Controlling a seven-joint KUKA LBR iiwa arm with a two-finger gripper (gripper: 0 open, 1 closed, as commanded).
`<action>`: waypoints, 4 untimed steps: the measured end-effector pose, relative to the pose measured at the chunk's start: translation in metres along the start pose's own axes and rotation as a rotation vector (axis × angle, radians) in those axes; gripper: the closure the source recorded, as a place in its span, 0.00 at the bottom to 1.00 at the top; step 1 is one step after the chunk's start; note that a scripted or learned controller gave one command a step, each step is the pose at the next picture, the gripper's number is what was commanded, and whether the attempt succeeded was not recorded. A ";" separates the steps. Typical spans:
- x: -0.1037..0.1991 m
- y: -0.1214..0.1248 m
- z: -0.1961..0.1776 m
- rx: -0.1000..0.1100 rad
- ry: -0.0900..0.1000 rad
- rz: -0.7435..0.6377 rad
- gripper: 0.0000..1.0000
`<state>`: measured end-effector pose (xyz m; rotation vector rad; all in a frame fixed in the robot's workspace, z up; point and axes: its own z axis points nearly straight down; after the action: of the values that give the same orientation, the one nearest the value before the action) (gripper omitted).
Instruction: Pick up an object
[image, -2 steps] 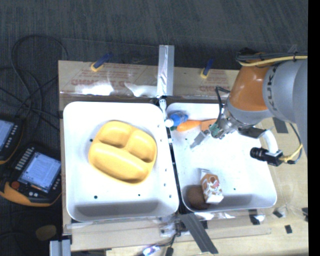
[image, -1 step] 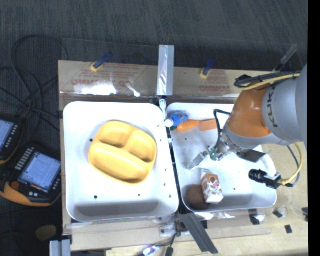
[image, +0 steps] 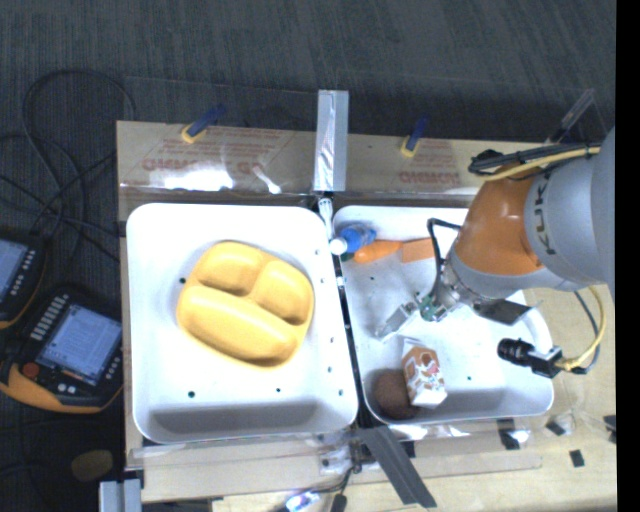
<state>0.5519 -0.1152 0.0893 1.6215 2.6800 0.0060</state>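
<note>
My gripper (image: 402, 316) hangs low over the middle of the right bin (image: 520, 400), reaching in from the right under the orange-banded wrist (image: 500, 240). Just below and to its right stands a small white and red carton (image: 424, 375), apart from the gripper. A brown round object (image: 388, 393) lies against the carton's left side at the bin's front wall. An orange object with a blue cap (image: 372, 246) lies at the back of the right bin, above the gripper. A large yellow bread-shaped object (image: 245, 300) rests in the left bin (image: 160, 400).
A ridge (image: 340, 300) separates the two bins. A black cable end (image: 525, 352) juts over the right bin's right side. Handheld devices and cables (image: 60, 345) lie on the floor at the left. Clips (image: 205, 122) hold a plastic sheet behind the bins.
</note>
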 end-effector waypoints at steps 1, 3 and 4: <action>-0.001 -0.060 -0.076 0.009 0.007 -0.028 0.00; 0.002 0.002 -0.002 0.005 0.002 0.046 0.00; -0.028 0.076 0.001 0.001 -0.003 0.101 0.00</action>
<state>0.6327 -0.1047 0.0887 1.7539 2.5929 0.0036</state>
